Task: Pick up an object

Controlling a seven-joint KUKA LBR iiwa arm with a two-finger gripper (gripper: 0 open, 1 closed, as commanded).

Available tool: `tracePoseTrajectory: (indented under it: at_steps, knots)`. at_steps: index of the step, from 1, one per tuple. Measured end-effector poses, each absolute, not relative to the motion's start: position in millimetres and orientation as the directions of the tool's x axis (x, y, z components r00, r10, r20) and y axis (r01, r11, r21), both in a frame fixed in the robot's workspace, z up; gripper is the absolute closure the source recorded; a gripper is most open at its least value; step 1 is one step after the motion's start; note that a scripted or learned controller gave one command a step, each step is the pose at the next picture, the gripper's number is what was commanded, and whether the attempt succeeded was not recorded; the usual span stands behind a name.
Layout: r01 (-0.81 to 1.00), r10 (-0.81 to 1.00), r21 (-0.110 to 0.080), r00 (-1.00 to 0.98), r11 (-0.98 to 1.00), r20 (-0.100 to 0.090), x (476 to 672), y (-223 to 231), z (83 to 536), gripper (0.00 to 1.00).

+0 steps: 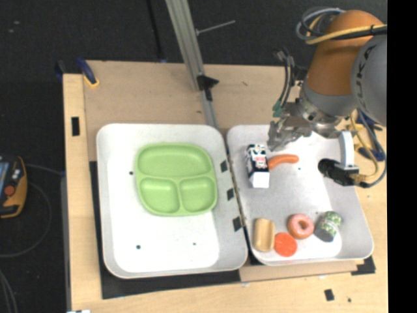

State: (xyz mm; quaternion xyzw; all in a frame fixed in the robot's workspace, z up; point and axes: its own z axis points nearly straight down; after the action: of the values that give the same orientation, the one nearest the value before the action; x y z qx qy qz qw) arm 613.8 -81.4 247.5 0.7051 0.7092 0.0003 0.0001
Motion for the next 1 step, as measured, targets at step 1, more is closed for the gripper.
tracePoseTrajectory:
  at_steps: [1]
  knots:
    - [1.0,1.0,0.001,-0.006,0.006,0.001,608.3,-37.0,254.0,1.0]
